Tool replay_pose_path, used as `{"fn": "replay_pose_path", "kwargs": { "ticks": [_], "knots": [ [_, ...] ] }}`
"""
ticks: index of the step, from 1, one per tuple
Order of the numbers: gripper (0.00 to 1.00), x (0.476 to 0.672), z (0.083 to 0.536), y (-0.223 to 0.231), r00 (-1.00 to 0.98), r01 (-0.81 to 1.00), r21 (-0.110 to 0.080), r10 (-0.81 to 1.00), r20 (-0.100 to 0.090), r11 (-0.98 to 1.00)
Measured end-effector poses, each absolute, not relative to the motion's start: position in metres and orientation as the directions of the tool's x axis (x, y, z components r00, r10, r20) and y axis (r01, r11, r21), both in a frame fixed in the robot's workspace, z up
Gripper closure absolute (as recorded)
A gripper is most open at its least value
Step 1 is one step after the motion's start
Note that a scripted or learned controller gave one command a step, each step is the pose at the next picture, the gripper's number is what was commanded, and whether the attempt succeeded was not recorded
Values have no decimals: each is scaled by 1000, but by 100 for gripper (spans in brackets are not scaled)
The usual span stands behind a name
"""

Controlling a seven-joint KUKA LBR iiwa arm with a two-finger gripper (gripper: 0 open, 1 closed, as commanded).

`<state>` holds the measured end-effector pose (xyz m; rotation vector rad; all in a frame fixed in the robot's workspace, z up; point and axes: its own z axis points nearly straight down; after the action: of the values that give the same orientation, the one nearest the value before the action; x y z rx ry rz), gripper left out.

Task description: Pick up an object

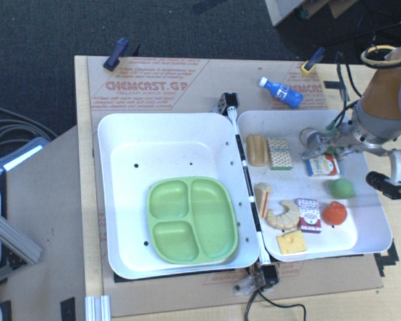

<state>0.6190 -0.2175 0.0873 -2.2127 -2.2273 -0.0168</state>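
Observation:
My gripper (315, 142) hangs low over the far part of the right bin (374, 236), reaching in from the right. Just below it lies a small blue, white and red carton (321, 166); whether they touch is unclear. To the left of the gripper sit a tan bread loaf (256, 150) and a speckled cracker block (279, 154). A green ball (342, 188), a red tomato (334, 213), a red and white carton (309, 215), a croissant (283, 217), a yellow cheese wedge (291, 243) and a hot dog (261, 196) lie nearer the front.
The left bin (120, 146) holds a green divided plate (190, 219). A blue bottle (281, 92) lies on the board behind the right bin. Clamps sit where the bins meet, at the back (228, 101) and the front (262, 277).

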Motion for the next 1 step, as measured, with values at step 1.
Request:
{"fn": "replay_pose_path", "kwargs": {
  "ticks": [1],
  "knots": [
    [0,654,83,-169,1,1000,-10,1000,4,-1]
  ]
}}
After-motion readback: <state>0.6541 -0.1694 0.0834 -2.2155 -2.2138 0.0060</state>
